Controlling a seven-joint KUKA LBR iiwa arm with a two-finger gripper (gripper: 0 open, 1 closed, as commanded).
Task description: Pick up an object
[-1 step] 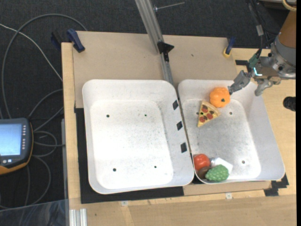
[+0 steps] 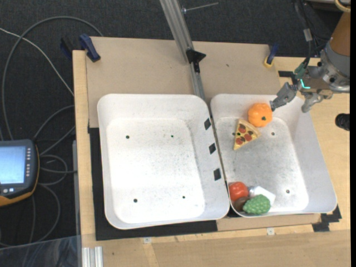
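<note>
Tan bench [image 2: 144, 65] (2 white bins [image 2: 150, 160]) on dark carpet [image 2: 39, 15]

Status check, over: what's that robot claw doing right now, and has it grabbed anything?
Claw open, holding nothing, at right bin's far edge. Orange close beside it, pizza slice touching the orange. Nothing in the way.

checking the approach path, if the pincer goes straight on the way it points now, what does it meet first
Probably the orange toy pumpkin: the open pincer points down-left toward it. Depth is unclear, so it may pass above.
</note>
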